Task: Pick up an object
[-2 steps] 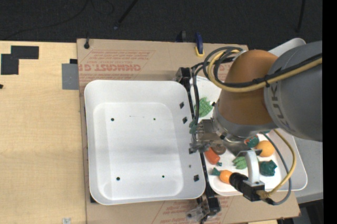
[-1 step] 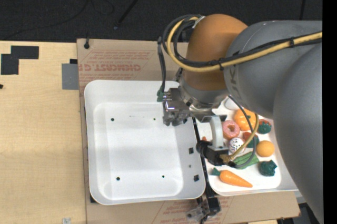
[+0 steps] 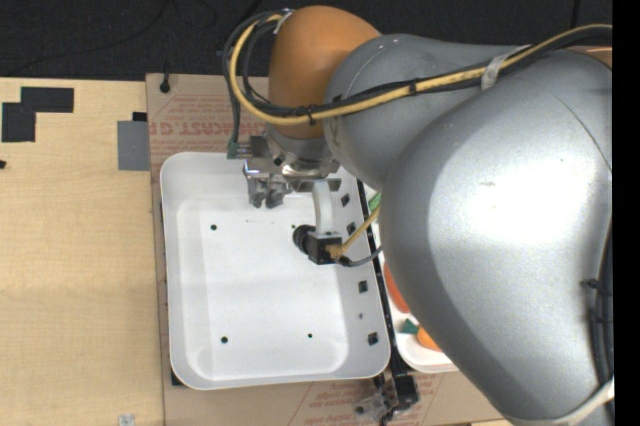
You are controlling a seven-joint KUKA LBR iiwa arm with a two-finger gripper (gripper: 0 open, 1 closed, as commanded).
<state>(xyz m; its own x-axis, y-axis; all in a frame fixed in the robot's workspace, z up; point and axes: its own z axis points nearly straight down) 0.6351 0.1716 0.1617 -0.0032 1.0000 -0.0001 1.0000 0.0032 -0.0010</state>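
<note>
Reaching low into the left bin [image 3: 190, 334], your gripper [image 3: 268, 197] is in the approach step, with nothing seen between its tips. Objects [image 3: 425, 334] lie partly hidden in the other bin, well apart from it, so you must relocate first.

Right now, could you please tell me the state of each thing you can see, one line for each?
Shallow white left bin: upright on the bench.
Right white bin: mostly hidden behind the arm, something orange inside.
Grey arm with orange band: reaching over the left bin.
Two-finger gripper: above the left bin's far side.
</note>
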